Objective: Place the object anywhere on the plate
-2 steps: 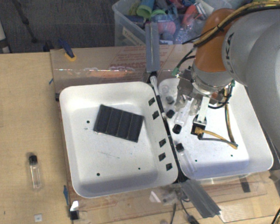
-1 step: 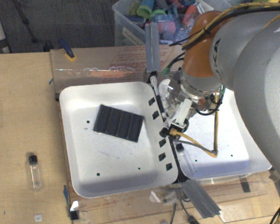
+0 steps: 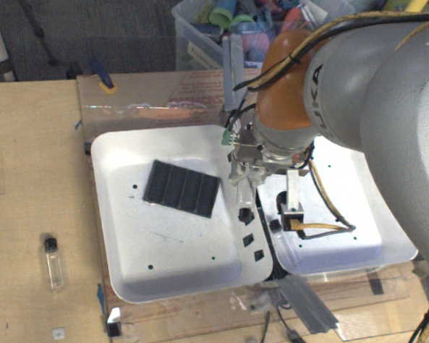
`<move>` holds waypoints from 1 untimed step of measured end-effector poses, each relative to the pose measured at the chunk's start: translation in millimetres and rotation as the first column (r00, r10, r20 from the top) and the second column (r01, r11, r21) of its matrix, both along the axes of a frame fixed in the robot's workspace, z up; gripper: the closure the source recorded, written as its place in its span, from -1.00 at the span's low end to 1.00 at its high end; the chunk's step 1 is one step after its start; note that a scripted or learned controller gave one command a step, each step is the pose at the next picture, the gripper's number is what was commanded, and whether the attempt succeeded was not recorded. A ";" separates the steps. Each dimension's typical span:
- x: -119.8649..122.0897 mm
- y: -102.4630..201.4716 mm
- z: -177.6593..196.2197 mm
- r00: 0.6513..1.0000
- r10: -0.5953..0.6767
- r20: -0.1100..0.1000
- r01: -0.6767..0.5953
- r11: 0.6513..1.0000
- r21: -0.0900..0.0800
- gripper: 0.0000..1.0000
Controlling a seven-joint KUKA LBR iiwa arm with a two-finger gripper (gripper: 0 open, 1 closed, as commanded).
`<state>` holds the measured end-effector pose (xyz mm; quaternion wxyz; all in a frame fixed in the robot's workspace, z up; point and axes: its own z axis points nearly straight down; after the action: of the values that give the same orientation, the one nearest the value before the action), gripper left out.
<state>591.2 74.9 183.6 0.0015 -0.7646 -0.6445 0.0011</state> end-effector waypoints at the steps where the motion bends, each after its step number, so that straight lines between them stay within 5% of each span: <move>1: 75.3 -4.3 0.7 1.000 -0.011 0.004 0.011 1.000 -0.001 1.00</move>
<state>666.5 70.7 184.3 0.0000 -0.7683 -0.6401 0.0000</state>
